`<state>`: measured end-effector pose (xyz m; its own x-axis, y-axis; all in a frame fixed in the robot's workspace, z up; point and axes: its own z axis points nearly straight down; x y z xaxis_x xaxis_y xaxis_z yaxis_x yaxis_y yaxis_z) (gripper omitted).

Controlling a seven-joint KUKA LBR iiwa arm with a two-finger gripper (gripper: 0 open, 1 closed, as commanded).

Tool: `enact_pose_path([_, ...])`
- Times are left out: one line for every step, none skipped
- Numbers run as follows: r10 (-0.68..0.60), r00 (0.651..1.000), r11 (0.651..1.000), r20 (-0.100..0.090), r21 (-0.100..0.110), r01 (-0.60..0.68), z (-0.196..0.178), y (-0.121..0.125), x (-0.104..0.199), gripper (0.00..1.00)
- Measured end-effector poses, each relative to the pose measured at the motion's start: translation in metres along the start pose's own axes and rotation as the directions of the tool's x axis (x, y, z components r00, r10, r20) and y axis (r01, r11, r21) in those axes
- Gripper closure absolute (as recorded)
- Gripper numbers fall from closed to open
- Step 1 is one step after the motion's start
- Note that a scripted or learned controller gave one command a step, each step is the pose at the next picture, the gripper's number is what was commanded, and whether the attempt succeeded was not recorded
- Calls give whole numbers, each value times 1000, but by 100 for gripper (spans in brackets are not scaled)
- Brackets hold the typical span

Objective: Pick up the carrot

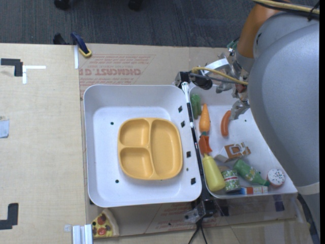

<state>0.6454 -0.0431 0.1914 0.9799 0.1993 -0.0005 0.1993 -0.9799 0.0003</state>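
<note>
The bench [40,151] is a light wooden surface with a sheet of cardboard [117,67] under the two bins. A blue and yellow clamp [81,44] lies at the cardboard's far left corner.

The left bin [96,136] holds a yellow divided plate [151,149] with three compartments, lying flat near the bin's centre. A toy pizza slice [102,225] lies on the cardboard just outside the near left corner of this bin.

The right bin [264,151] holds the loose items. The carrot [204,118] lies along the bin's left wall, orange body with a green top pointing away from the camera. Just beside it, nearer the camera, is a small red-orange item [204,145], then a yellow bottle [213,173]. To the right of the carrot lies a red-orange sausage-shaped item [225,124]. Further right and nearer are a small brown and white carton [237,150], a green item [248,171], a small can [231,180] and a round white disc [276,176].

The gripper [238,108] hangs over the far right part of the right bin, close to the sausage-shaped item and apart from the carrot. The state of its fingers cannot be determined. The grey arm [289,100] covers the right side.
</note>
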Motion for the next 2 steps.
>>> enact_pose_path([-49, 999, 999, 1, -1, 49, -125, -17, -2, 0])
enact_pose_path([3, 1000, 1000, 3, 0, -3, -70, -70, 20, 0])
